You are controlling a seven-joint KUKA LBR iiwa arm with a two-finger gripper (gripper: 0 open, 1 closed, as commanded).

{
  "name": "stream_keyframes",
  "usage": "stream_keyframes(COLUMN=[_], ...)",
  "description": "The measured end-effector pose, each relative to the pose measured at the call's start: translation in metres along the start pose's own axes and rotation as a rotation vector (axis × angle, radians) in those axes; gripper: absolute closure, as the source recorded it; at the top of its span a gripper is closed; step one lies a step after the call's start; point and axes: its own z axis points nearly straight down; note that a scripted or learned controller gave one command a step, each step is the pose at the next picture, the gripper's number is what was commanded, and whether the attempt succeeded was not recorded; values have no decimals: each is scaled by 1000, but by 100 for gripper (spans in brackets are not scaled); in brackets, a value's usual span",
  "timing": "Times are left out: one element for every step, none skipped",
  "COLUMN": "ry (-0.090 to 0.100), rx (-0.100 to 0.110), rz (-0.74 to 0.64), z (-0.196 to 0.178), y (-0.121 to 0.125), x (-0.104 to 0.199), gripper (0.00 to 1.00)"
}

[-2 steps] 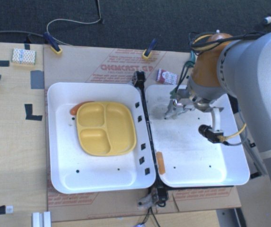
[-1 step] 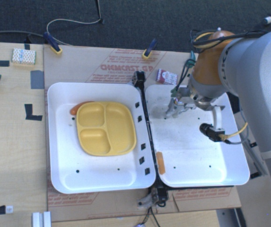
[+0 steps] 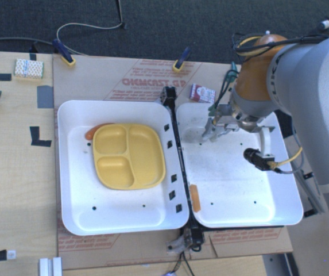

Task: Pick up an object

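My gripper [image 3: 210,132] hangs over the upper left part of the right bin [image 3: 239,211], pointing down toward the bin floor. No object shows at its tip. A small orange stick [image 3: 194,197] lies against the right bin's left wall, well below the gripper. In the left bin [image 3: 75,211] rests a yellow divided plate [image 3: 128,156]. A red-orange piece [image 3: 89,133] peeks out from under the plate's upper left edge.
A black divider [image 3: 174,148] with clips runs between the bins. A small red and white packet [image 3: 201,92] lies on the cardboard behind the right bin. Two blue and yellow clamps [image 3: 64,52] [image 3: 181,62] hold the cardboard's back edge. The grey arm [image 3: 302,96] covers the right bin's right side.
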Motion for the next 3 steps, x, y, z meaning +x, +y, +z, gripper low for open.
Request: stream_keyframes(ry=[0,-3,-6], rx=[0,0,-8], rz=[0,7,3], z=[0,46,46], y=[0,-105,-7], x=[0,-14,-19], gripper=[0,0,0])
